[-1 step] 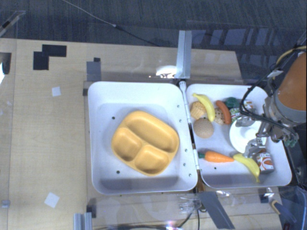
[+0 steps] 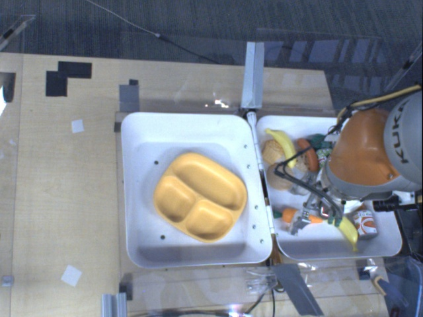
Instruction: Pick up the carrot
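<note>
Hovering metal claw touches a stubby orange carrot.

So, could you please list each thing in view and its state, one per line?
yellow plate: lying flat in the left bin, nothing on it
carrot: lying in the right bin, not lifted
gripper: low over the right bin, beside the carrot
upper banana: lying by a round bun
lower banana: lying next to a small carton
</note>
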`<move>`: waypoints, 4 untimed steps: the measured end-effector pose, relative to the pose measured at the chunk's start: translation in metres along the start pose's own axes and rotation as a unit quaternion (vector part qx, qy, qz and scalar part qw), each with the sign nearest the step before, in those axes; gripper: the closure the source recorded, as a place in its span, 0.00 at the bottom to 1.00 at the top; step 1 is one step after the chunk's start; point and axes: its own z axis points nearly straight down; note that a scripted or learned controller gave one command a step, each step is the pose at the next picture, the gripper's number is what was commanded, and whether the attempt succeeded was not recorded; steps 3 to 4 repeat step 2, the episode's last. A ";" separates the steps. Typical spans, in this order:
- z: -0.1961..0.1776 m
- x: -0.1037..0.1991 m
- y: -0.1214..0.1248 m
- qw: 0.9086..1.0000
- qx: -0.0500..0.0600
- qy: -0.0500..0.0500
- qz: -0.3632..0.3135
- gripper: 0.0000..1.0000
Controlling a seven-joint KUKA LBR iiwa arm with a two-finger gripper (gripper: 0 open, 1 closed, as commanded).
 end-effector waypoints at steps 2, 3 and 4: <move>-0.098 0.034 0.050 0.997 -0.001 0.001 0.080 1.00; -0.098 0.034 0.050 0.997 -0.001 0.001 0.080 1.00; -0.098 0.034 0.050 0.997 -0.001 0.001 0.080 1.00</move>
